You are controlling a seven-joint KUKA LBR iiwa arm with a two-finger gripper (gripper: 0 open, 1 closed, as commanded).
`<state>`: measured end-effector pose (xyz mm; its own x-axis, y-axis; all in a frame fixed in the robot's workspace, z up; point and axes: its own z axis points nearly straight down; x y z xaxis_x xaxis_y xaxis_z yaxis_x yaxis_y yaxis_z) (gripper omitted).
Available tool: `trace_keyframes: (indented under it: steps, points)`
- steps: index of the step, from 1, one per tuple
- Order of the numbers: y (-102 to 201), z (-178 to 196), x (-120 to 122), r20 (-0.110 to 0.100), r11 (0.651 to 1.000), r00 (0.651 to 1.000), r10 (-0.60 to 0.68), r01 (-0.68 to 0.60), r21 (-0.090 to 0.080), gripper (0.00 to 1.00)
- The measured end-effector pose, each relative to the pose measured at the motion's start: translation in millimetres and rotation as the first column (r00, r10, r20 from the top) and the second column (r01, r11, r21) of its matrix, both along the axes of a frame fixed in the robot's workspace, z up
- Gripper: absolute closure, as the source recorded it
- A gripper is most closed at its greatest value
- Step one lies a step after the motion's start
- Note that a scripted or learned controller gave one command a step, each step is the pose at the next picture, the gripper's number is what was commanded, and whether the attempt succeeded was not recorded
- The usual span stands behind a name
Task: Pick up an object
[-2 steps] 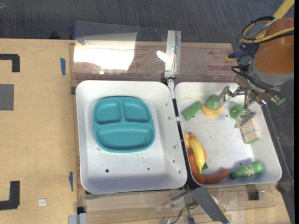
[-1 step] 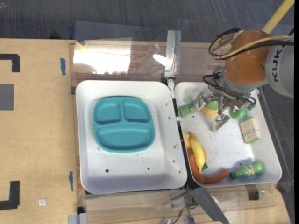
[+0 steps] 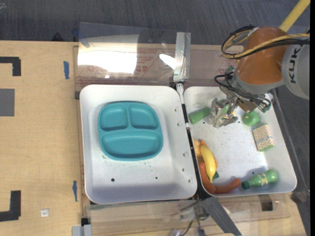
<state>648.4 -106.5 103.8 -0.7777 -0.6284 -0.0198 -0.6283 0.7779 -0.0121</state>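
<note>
Two shallow white bins sit side by side on a wooden bench. The left bin point(image 3: 93, 181) holds a teal divided plate point(image 3: 130, 131), lying flat near its middle. The right bin point(image 3: 290, 176) holds the loose items the arm can choose from, which is probably why the arm point(image 3: 261, 58) reaches over that side.

The gripper point(image 3: 224, 114) hangs low over the far part of the right bin, pointing down. A green block point(image 3: 199, 115) lies just to its left, and a small green round piece point(image 3: 250, 118) just to its right. Whether the jaws are apart or together cannot be told, because the metal parts blur into a tangle from this angle. Nothing can be seen between them.

Farther right lies a tan patterned block point(image 3: 263, 136). Along the bin's left wall a yellow banana point(image 3: 208, 162) rests against a small orange item point(image 3: 198, 146) whose shape is hard to make out. At the near edge lie a red curved piece point(image 3: 222, 186) and a green bottle point(image 3: 261, 179).

The arm's orange band and cables hide the bin's far right corner. The likeliest target seems to be the green block, though that is a judgement.
</note>
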Motion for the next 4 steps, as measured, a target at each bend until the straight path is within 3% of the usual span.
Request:
trace_keyframes:
  steps: [1, 2, 3, 4]
  points:
    - [61, 87, 5, -0.008, 0.990, 0.990, -0.138, 0.138, 0.002, 1.00]
    - [35, 175, 21, -0.005, 0.974, 0.974, -0.227, 0.227, 0.001, 1.00]
    - [-41, 70, 2, -0.025, 0.999, 0.998, -0.051, 0.051, -0.002, 1.00]
    - [-54, -12, 21, -0.013, 0.995, 0.995, 0.100, -0.100, -0.004, 1.00]
